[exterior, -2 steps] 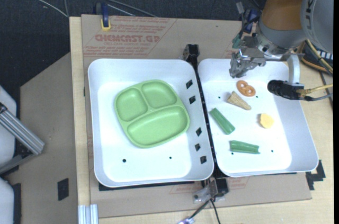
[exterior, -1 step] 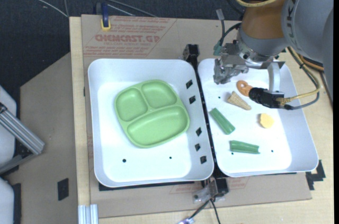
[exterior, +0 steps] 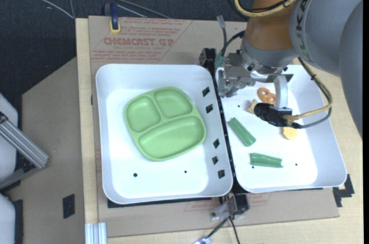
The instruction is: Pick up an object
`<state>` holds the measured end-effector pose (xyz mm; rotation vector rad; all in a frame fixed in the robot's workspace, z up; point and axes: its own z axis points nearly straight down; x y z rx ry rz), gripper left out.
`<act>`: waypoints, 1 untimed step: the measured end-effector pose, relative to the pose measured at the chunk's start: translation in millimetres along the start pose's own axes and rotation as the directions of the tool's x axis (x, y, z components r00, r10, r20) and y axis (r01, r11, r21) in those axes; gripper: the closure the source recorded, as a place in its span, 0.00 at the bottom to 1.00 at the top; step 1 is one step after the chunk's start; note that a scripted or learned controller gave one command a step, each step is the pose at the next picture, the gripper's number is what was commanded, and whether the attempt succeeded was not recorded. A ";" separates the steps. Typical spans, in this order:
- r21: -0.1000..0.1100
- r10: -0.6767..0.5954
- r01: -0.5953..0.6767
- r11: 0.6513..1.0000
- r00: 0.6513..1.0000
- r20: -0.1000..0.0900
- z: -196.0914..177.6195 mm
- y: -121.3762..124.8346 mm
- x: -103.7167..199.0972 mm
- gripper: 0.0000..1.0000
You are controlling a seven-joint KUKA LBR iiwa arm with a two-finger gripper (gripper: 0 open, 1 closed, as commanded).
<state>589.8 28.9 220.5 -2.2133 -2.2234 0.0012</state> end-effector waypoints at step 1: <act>0.001 -0.002 0.002 1.000 1.000 0.000 5.8 -5.5 56.6 1.00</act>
